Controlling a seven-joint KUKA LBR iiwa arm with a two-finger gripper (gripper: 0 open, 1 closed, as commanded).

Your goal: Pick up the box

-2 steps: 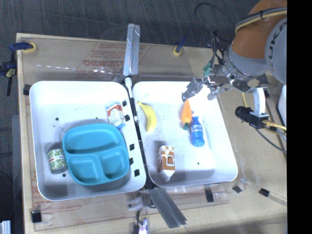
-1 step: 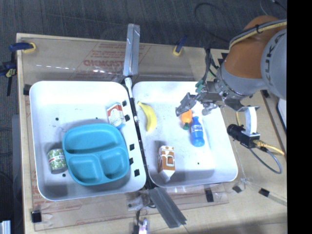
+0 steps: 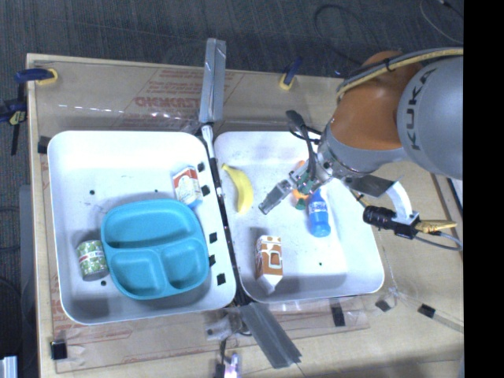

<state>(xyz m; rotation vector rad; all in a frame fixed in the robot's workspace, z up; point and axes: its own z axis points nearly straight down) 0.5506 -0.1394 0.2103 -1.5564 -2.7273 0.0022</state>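
Landmark: the divider [image 3: 216, 211], where the two white bins are meeting in the middle of the worktop [image 3: 409, 290].
Box: an orange-and-white carton [image 3: 268, 259] is lying in the right bin [image 3: 358, 278], just right of the divider and toward that bin's near wall.
Box versus gripper: the carton is sitting well apart from the gripper [image 3: 272, 201], nearer the camera than it and at about the same short way right of the divider; nothing is touching the carton.
Gripper: it is hanging over the right bin's middle, a little right of the divider, with its grey tip pointing down and left toward the banana [image 3: 239, 187].
Fingers: whether they are apart or together is not something I can tell from this slanted look; nothing is showing clamped at the tip.
Banana: it is lying just right of the divider, close beside the gripper's tip.
Blue bottle [image 3: 318, 215]: it is lying farther right of the divider, under the arm's wrist.
Second carton [image 3: 186, 184]: a red-and-white one is leaning just left of the divider, in the left bin [image 3: 59, 235].
Blue tray [image 3: 155, 247]: it is sitting left of the divider.
Can [image 3: 91, 259]: it is standing far left of the divider, beside the tray.
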